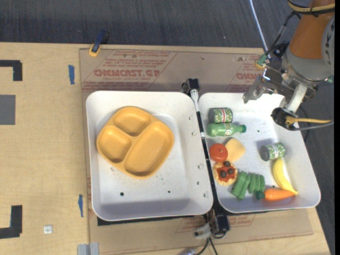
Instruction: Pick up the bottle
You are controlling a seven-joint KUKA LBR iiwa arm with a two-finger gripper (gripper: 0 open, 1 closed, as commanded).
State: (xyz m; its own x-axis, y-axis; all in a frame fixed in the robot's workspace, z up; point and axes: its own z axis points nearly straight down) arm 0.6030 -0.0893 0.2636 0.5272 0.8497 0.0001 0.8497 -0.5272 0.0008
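The bottle (pixel 225 129) is green with a white label and lies on its side in the right bin (pixel 311 182), near the bin's left wall, cap pointing right. A green can (pixel 220 115) lies just behind it, touching or nearly so. My gripper (pixel 273 101) hangs over the far right part of that bin, up and to the right of the bottle and well apart from it. Its fingers (pixel 254 93) are spread open with nothing between them.
The right bin also holds a tomato (pixel 218 152), a yellow piece (pixel 235 149), a pizza slice (pixel 225 172), green beans (pixel 247 184), a carrot (pixel 278 194), a banana (pixel 283 175) and a second small can (pixel 272 151). In the left bin (pixel 106 201) sits a yellow divided plate (pixel 135 141).
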